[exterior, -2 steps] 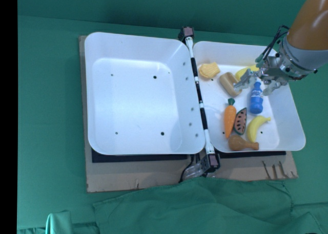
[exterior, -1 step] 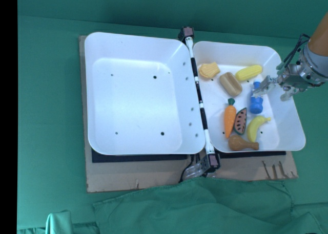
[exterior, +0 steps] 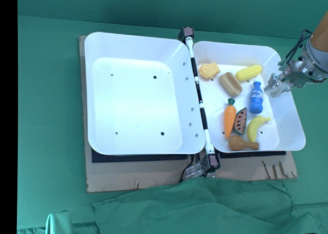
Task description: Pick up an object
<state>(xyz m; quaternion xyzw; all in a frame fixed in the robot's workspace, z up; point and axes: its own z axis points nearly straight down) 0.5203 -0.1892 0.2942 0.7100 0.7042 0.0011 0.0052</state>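
Note:
The right bin [exterior: 287, 125] holds several toy foods: a blue bottle [exterior: 256, 98], an orange carrot [exterior: 229, 119], a watermelon slice [exterior: 240, 121], a banana [exterior: 256, 127], a brown drumstick [exterior: 242, 144], a corn cob [exterior: 248, 72], a tan bread roll [exterior: 230, 83] and a yellow pastry [exterior: 208, 70]. My gripper [exterior: 275, 85] hangs over the right side of that bin, just right of the blue bottle. Nothing shows between its fingers.
The left bin [exterior: 102, 48] lies beside it, joined by a black-and-white divider bar [exterior: 199, 94]. Both bins rest on a cardboard sheet [exterior: 133, 176] over green cloth. A fold of green cloth [exterior: 205, 207] bunches at the front.

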